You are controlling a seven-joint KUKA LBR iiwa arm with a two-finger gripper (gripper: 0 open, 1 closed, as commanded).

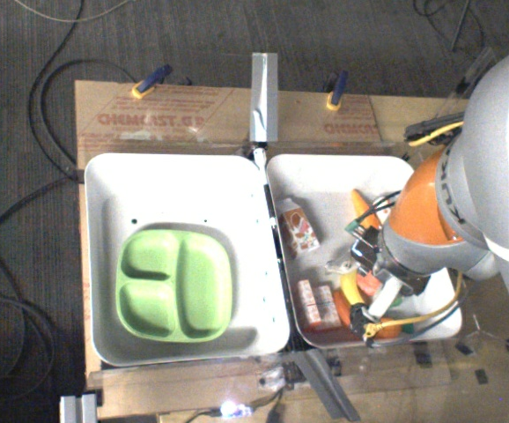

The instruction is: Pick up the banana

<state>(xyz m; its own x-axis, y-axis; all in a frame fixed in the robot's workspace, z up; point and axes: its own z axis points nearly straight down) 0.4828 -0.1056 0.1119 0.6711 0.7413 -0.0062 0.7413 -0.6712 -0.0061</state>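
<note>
In the camera view the arm (488,139) comes in from the right and bends down over the right bin (325,179), its orange band (422,214) above the bin's right half. The wrist points down and to the left, toward the near part of that bin. The jaws are low among the things there, and I cannot tell whether they are open or closed.

The banana (350,284) shows as one small yellow patch just left of the wrist, in the near half of the right bin. The rest of it is hidden under the robot. I cannot tell whether the jaws touch it.

There are two white bins side by side on the table. The left bin (105,192) holds one green plate (175,285) with three compartments. The right bin holds two small boxes: one pale with a red-brown picture (298,230) near the middle wall, and one reddish (316,304) nearer the front. One orange carrot-like piece (362,203) lies beside the orange band. Two clamps (151,81) (335,91) grip the far edge of the cardboard sheet (193,122) under the bins.
</note>
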